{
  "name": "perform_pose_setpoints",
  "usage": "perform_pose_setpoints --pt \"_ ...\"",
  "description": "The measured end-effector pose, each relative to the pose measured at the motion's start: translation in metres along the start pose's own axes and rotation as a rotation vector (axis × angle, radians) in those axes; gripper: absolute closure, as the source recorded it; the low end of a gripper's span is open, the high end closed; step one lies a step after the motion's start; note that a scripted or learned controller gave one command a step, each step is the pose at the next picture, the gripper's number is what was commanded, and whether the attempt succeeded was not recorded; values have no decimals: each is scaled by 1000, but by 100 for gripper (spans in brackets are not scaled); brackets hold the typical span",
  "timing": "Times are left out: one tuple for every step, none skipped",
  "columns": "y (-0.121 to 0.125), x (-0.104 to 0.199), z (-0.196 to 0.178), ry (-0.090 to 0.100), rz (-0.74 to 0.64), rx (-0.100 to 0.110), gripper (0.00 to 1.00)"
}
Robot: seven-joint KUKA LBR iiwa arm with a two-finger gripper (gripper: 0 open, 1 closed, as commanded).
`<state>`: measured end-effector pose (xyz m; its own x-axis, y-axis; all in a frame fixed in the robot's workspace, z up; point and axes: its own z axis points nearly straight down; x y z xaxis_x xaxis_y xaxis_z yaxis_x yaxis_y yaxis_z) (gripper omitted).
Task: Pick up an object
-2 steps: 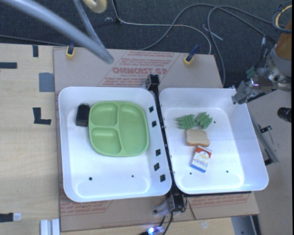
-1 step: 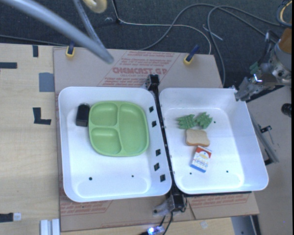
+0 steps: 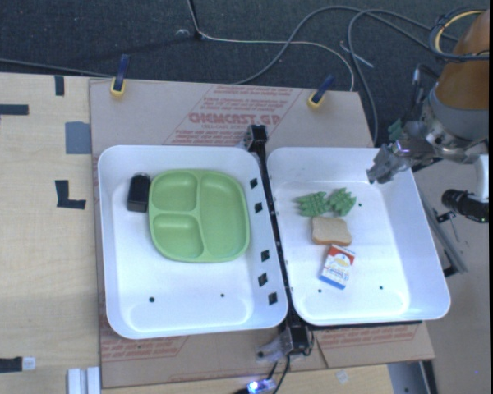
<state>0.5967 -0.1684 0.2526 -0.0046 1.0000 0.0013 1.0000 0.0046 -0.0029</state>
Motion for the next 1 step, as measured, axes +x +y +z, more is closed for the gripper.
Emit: perform_pose_setpoints --pt "-13 53 15 0 0 0 100"
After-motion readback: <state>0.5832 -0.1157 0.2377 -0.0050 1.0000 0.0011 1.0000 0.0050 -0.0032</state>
